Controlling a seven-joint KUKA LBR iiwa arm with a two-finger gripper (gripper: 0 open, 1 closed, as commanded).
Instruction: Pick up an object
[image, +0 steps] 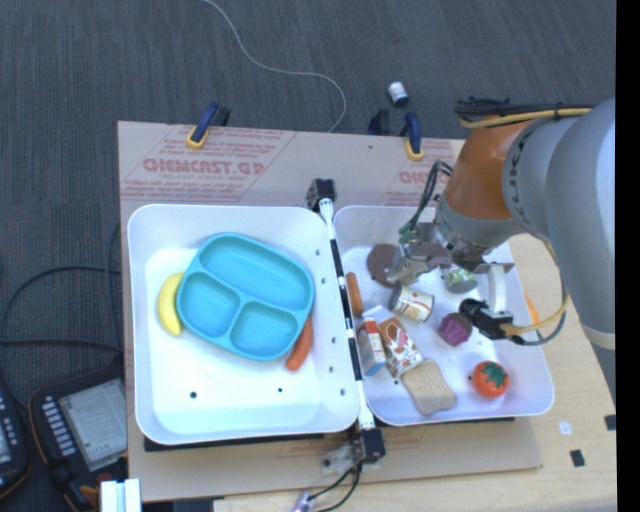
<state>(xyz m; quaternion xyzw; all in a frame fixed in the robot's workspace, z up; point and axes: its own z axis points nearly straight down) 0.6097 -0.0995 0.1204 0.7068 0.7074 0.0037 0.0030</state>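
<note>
A: Where the arm reaches in over the right bin (535, 400), what does the pincer (415, 262) do?

B: It sits low among the clutter at the bin's upper part, just beside a brown disc (380, 262) and above a small tilted can (412, 305). Whether its tips are wide or narrow cannot be told; nothing is seen between them.

A: Which thing is the target?

B: Any will serve. The nearest candidates are the disc and the can; a purple piece (455, 328), a tomato (489, 378), a slice of bread (430, 387) and a printed carton (400, 347) lie farther toward the bin's near edge.

A: Why is the left bin (150, 390) arranged differently?

B: It appears to serve as the receiving side: a blue divided plate (245, 297) lies in it, with a banana (168, 303) touching its left rim and a carrot (299, 349) at its lower right.

A: And the desk (200, 165)?

B: It is a board held by clamps at its far edge, probably to keep the bins from shifting.
</note>
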